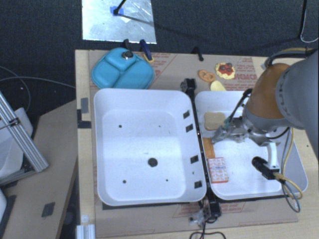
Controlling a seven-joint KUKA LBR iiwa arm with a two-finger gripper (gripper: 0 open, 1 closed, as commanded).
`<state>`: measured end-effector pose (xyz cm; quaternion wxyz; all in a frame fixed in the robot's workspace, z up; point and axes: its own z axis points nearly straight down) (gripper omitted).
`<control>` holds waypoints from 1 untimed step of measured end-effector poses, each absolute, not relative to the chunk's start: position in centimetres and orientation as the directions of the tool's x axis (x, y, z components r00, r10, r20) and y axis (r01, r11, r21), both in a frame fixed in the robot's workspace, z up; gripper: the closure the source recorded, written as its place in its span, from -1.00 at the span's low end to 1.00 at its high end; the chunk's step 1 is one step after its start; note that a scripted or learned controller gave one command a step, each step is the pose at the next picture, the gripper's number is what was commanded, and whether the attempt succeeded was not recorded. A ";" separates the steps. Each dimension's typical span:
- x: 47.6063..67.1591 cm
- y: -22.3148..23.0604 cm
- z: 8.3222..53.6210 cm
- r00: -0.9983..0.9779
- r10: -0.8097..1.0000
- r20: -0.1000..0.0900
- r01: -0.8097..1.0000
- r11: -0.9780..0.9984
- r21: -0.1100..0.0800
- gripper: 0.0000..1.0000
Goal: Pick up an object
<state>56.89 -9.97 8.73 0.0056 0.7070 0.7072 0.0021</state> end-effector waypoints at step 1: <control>62.1 -8.9 8.6 -0.006 1.000 -0.002 1.000 0.006 0.008 -1.00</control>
